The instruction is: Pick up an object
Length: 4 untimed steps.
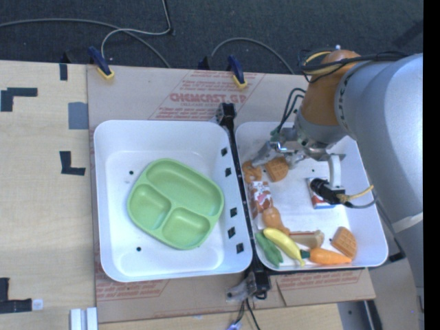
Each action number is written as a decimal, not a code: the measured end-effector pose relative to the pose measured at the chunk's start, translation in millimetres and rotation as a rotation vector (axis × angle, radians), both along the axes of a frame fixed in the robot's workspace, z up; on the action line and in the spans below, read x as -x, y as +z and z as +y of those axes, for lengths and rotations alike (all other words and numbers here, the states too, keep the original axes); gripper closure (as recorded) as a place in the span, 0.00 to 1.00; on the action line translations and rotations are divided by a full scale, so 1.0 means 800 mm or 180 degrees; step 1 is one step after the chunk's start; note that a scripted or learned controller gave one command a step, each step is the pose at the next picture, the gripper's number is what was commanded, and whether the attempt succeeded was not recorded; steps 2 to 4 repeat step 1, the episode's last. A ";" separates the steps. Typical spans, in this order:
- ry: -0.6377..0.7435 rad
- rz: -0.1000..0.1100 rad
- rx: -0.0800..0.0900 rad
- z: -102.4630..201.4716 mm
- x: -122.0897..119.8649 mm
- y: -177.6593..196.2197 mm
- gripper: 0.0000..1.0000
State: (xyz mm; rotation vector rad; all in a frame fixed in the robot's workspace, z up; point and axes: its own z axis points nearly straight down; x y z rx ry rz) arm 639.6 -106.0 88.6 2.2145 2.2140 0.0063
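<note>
My gripper (273,154) hangs low over the upper left part of the right bin (357,184). A small brown bread-like piece (278,170) lies directly under its tip, touching or nearly touching it. Whether that piece is gripped is unclear from this angle. Another brown piece (251,173) sits just left of it, by the bin wall. Further down the bin lie a red and white packet (262,199), an orange-brown lump (273,217), a yellow banana (284,243), a green vegetable (269,251), a hot dog bun (308,238), an orange carrot (329,257) and a brown waffle slice (344,240).
The left bin (113,184) holds a green divided plate (176,203). A black divider (236,184) runs between the two bins. The arm's grey body (392,136) covers the right bin's right side. Cables and blue clamps (102,63) lie behind the bins.
</note>
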 end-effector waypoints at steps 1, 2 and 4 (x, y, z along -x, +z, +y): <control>0.0007 -0.0007 -0.0012 0.003 -0.002 0.014 1.00; 0.0007 -0.0007 -0.0012 0.003 -0.002 0.014 1.00; 0.0007 -0.0007 -0.0012 0.003 -0.002 0.014 1.00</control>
